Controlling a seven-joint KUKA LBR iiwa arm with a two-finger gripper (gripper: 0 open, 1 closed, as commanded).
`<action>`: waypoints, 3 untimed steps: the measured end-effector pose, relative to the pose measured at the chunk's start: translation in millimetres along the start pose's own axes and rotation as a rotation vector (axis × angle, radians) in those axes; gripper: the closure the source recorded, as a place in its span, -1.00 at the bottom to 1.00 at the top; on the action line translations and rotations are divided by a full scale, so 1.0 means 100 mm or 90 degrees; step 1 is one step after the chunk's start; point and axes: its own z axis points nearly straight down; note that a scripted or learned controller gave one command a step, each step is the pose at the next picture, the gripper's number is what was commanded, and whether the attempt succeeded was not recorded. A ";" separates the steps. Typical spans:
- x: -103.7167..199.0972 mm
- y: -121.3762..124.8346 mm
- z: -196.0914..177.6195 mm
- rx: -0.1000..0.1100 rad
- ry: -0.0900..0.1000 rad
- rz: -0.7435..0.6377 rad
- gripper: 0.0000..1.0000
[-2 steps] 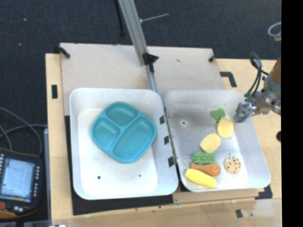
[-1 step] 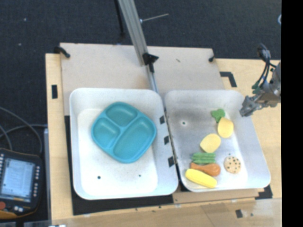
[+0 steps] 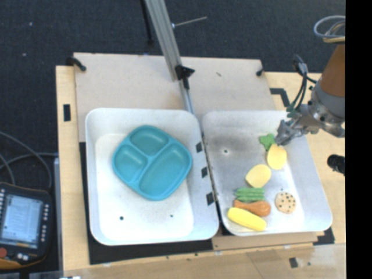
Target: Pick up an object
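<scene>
**Lining up a pick in the crowded right bin**

The tool (image 3: 286,131) is hanging low over the upper right part of the right bin (image 3: 232,127), reaching in from the right under the grey wrist and the orange band. Whether it is parted or closed I cannot tell; the tip is too small and dark against the bin to read, and nothing is showing clearly between its tips.

Just beside the tip, a small green piece (image 3: 267,140) is lying on the bin floor, and just below that a pale yellow piece (image 3: 276,156) is sitting close to it, perhaps touching. These two look like the nearest candidates. Further down the bin, a second yellow piece (image 3: 258,175), a green pod (image 3: 250,194), an orange carrot (image 3: 254,207), a yellow banana-like piece (image 3: 246,218) and a speckled cookie (image 3: 285,202) are bunching together near the lower edge.

To do this well, the tool is best centring over one item alone, probably the green piece, so the neighbouring yellow one is not getting nudged aside. Coming straight down and closing only once the piece is sitting between the tips seems wise, since low, flat toys tend to slip out.

In the left bin (image 3: 104,225) a blue divided plate (image 3: 152,162) is resting, well apart from the work. Both bins are sitting on the counter (image 3: 128,77).
</scene>
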 end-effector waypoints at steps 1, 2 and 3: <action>0.61 0.05 -0.04 0.000 0.001 -0.002 1.00; 1.09 0.09 -0.10 -0.001 0.001 -0.002 1.00; 1.64 0.04 -0.12 0.001 0.002 -0.002 1.00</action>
